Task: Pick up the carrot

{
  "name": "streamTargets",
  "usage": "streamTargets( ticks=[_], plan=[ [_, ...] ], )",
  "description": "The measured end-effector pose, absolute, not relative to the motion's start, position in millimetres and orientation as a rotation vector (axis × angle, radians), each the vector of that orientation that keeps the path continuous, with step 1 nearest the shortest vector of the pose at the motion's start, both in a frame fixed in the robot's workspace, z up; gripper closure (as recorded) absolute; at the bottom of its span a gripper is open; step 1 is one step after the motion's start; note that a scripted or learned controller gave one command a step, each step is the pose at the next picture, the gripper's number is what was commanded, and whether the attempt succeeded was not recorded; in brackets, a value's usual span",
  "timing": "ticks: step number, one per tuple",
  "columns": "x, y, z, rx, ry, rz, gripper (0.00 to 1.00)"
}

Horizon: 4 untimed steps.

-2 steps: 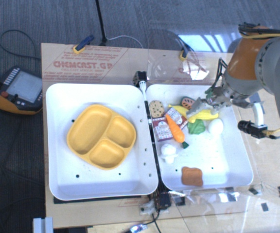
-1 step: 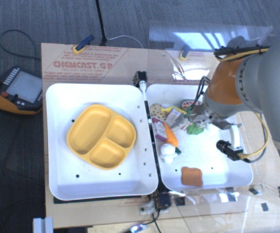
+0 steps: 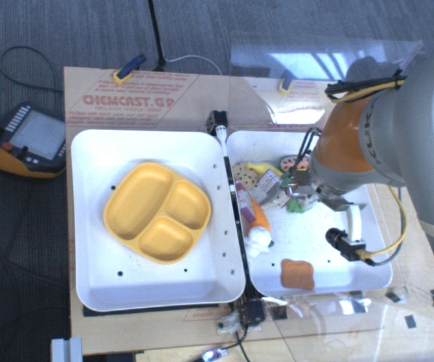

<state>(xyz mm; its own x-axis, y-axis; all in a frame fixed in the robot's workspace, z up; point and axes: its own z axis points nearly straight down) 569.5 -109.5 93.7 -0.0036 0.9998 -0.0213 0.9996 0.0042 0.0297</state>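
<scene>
Status: pick not yet made, by the look of it. The gripper (image 3: 291, 190) sits low over the right bin (image 3: 307, 249), amid the pile of small items at that bin's far-left part. The arm's wrist covers most of it, so whether the jaws are spread or pressed together cannot be told, and nothing is seen pinched between them.

Carrot (image 3: 252, 210): short tapered orange piece, smooth, likely toy plastic; lies flat, apart from the jaws, to their left and slightly nearer the camera, close to the wall between the bins. Left to do: reach it, close on it, lift.

Other contents near the jaws:
- White rounded piece (image 3: 258, 237), glossy, just past the carrot's near end.
- Tan speckled disc (image 3: 242, 174), cookie-like, left of the jaws.
- Yellow curved piece (image 3: 261, 170), just left of the jaws.
- Green scrap (image 3: 298, 206), directly beside the jaws.
- Orange-brown soft-edged block (image 3: 297, 273), well nearer the camera.

Left bin (image 3: 89, 225): holds a yellow three-compartment tray (image 3: 157, 210), matte moulded plastic, rounded corners.
</scene>
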Motion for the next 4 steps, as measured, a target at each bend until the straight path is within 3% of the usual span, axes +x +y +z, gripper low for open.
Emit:
streamTargets(
  ticks=[1, 2, 3, 4],
  plan=[
    [553.6, -104.0, 92.0, 2.279, 2.121, 0.010, 0.00],
    [642.2, -154.0, 373.8, 2.147, 2.277, -0.001, 0.00],
    [589.6, -123.2, 193.7, 2.046, 2.404, -0.017, 0.00],
    [565.6, -120.3, 103.1, 1.999, 2.409, 0.012, 0.00]
  ],
)
